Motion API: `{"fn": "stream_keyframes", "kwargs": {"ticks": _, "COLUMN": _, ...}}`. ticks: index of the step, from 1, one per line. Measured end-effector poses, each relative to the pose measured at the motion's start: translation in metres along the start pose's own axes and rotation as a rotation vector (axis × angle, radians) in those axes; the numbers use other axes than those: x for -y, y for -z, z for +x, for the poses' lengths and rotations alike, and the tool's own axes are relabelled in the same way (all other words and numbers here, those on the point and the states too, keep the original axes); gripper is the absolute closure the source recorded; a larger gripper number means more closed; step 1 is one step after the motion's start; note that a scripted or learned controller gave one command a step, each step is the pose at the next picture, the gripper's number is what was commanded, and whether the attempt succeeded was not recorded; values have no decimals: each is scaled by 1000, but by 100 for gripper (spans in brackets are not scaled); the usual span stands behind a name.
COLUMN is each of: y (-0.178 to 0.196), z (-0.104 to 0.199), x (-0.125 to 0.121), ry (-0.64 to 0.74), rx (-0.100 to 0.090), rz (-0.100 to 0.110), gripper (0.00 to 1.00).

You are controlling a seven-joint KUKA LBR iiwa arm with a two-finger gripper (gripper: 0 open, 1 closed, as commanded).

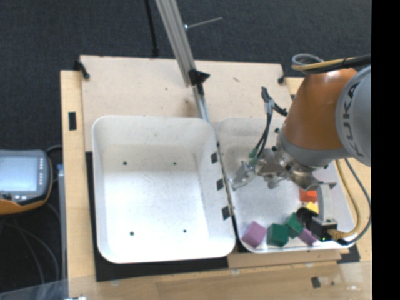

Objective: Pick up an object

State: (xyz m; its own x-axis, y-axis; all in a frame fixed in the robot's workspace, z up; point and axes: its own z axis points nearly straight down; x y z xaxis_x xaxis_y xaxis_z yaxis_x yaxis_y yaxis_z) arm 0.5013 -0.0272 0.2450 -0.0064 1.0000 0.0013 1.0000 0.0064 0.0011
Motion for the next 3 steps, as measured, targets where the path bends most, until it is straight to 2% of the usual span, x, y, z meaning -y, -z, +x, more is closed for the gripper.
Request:
{"fn": "stream_keyframes", "kwargs": {"ticks": 1, "y": 6, "z": -14, "x": 16, "ry": -7, "rx": 1, "rz": 0, "gripper": 0}}
{"fn": "stream_keyframes", "kwargs": {"ticks": 2, "y": 29, "z": 10, "x": 4, "ry": -1, "rx": 1, "rz": -2, "gripper": 0}}
{"fn": "stream_keyframes", "kwargs": {"ticks": 3, "y": 65, "z": 28, "x": 16, "ry": 0, "rx": 1, "rz": -5, "gripper": 0}}
